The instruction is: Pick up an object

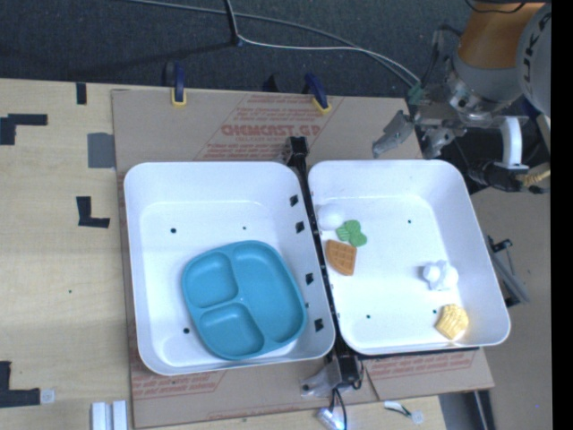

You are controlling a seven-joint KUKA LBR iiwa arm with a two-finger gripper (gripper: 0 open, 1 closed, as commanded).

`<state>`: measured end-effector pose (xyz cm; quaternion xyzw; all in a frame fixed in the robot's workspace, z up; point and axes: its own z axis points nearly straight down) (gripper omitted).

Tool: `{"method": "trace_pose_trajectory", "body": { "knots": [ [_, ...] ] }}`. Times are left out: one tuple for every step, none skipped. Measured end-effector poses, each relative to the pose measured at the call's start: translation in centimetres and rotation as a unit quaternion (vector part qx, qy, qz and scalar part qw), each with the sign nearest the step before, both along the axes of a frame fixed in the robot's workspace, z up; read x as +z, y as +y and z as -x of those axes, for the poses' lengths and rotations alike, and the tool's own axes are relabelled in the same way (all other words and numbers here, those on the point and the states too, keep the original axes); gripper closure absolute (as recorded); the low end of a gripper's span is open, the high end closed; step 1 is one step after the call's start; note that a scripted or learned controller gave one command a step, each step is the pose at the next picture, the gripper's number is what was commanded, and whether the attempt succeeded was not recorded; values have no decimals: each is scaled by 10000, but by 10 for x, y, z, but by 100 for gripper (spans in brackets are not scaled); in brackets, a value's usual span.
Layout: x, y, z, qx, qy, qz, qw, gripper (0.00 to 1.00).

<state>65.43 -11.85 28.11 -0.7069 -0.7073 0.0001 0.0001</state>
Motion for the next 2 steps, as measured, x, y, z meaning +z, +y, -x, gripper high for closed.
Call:
{"method": "trace_pose_trajectory", "body": {
  "knots": [
    [24,-40,9,-14,-10,6,10000,0],
    [-130,-28,54,-2,65,-12,10000,0]
  ]
}}
